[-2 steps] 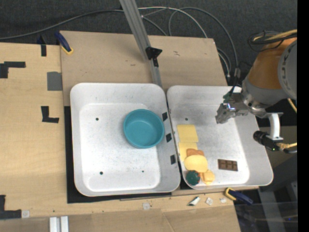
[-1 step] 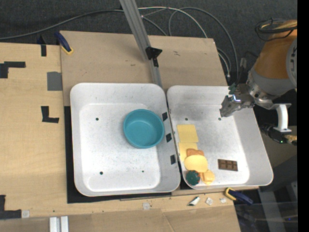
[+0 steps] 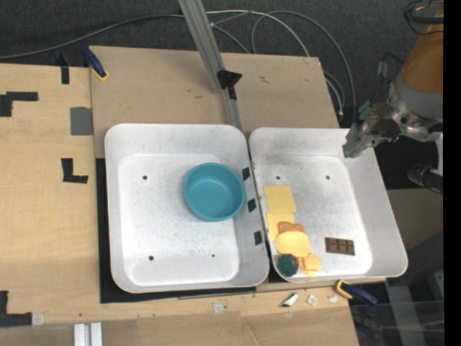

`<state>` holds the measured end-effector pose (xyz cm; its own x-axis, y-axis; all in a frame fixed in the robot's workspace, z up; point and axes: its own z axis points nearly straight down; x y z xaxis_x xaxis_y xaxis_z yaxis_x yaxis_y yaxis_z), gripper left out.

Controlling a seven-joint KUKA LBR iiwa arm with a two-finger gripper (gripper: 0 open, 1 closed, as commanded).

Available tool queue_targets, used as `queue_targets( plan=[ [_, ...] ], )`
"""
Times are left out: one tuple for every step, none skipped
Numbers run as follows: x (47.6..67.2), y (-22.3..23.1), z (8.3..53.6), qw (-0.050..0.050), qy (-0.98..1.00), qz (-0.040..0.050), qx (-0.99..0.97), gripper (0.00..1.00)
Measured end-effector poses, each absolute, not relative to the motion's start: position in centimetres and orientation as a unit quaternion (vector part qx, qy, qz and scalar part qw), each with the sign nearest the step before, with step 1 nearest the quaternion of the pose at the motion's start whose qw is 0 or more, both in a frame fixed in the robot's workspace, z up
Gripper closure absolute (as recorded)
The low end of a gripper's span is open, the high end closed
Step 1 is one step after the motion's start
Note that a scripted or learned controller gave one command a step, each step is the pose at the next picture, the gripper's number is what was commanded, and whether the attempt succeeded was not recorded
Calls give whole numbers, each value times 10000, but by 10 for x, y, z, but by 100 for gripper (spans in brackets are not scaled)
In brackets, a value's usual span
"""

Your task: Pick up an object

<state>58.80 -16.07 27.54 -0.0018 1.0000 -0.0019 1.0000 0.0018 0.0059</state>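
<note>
No object is lifted yet, as we read it: the pile of small yellow and orange plastic toy foods [image 3: 291, 231] lies in the right white bin [image 3: 374, 193], well below and left of the grey gripper [image 3: 354, 144], which hangs over that bin's upper right rim. Approach, descent and grasp all remain. We cannot tell how the gripper is set; it shows dark and blurred.

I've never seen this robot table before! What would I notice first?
Probably the bright blue bowl, sitting alone in the left bin. Next, the little heap of yellow and orange toy food in the right bin, with the gripper at that bin's far right corner.
</note>
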Motion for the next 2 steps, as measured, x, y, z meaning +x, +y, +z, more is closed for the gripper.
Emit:
queue_targets(
  plan=[
    [585,-104,264,-9,7093,-3,7049,100],
    [573,-59,265,-12,7091,-3,7051,100]
  ],
)
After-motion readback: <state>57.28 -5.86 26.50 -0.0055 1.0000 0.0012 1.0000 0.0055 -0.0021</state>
